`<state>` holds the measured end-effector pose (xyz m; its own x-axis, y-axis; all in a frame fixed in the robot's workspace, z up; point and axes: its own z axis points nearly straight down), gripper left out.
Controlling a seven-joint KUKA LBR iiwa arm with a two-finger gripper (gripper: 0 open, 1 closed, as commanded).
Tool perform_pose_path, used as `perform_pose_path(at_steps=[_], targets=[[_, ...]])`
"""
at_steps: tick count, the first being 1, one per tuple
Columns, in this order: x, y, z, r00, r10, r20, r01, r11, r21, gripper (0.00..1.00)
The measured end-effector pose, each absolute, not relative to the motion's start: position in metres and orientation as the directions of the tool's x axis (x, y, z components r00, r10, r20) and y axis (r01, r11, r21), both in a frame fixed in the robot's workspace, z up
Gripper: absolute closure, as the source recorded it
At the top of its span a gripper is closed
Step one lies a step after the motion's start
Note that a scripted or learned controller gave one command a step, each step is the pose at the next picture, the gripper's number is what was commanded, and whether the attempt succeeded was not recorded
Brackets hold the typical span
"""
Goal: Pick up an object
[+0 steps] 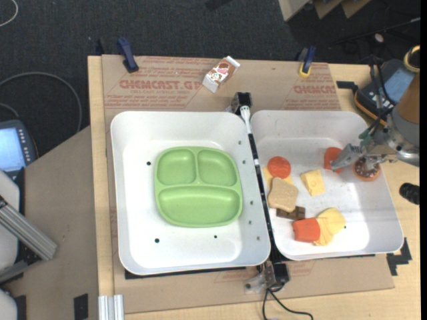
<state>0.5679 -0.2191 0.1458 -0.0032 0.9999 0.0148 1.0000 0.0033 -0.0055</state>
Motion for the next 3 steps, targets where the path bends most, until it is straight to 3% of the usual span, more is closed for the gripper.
perform_pose_path(at_steps=[1, 2, 3], targets=[[0.617, -0.177, 0.085, -0.007, 1.0, -0.001, 1.0, 0.007, 0.009, 0.0], [0.662, -0.111, 0.086, -0.003, 1.0, -0.001, 1.0, 0.003, -0.008, 0.0], [0.662, -0.114, 0.097, 0.0, 1.0, -0.002, 1.0, 0.0, -0.003, 1.0]])
